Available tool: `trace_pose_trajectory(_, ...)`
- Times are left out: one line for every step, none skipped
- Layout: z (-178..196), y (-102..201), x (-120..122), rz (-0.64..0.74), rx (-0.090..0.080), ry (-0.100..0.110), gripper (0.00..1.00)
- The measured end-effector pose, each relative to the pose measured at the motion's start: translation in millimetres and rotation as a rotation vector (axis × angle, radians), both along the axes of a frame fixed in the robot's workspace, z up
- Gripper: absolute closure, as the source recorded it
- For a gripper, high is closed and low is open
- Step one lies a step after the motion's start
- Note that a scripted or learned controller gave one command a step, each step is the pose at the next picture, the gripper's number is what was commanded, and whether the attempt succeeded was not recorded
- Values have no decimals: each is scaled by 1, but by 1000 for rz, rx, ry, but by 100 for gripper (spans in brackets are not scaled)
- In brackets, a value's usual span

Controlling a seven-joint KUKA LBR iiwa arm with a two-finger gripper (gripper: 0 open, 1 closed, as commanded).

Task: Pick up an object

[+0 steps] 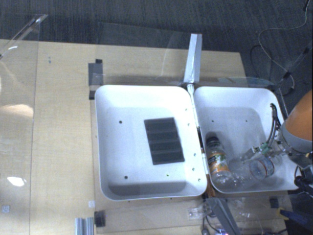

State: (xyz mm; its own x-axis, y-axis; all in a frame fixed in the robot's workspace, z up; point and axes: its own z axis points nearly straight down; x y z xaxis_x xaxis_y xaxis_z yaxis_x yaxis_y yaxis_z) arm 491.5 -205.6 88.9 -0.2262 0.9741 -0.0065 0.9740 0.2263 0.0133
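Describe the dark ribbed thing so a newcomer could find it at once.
Start with the left bin. Near its middle lies a flat black pad, ridged crosswise and slightly tilted. It is opaque and dark, unlike the clear bottle in the right bin.

A robotics lab here: pale wooden surface (58,131), two white bins (105,146), clear shielding panel (19,106), loose cables (286,48) over grey carpet (122,9).

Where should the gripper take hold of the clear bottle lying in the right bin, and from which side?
Probably across the middle of the bottle, coming straight down from above. It lies on its side against the right bin's left wall, dark cap pointing to the far side, so fingers closing across its round body need room beside that wall. The gripper is near a clear cup.
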Motion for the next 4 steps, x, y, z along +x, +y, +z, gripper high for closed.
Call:
trace_pose_trajectory(12, 1, 3, 0, -1, -8, 100)
trace_pose_trajectory(12, 1, 3, 0, -1, -7, 0)
trace_pose_trajectory(1, 10, -1, 62, -3, 0, 0)
trace_pose_trajectory(11, -1, -3, -43, 3, 9, 0)
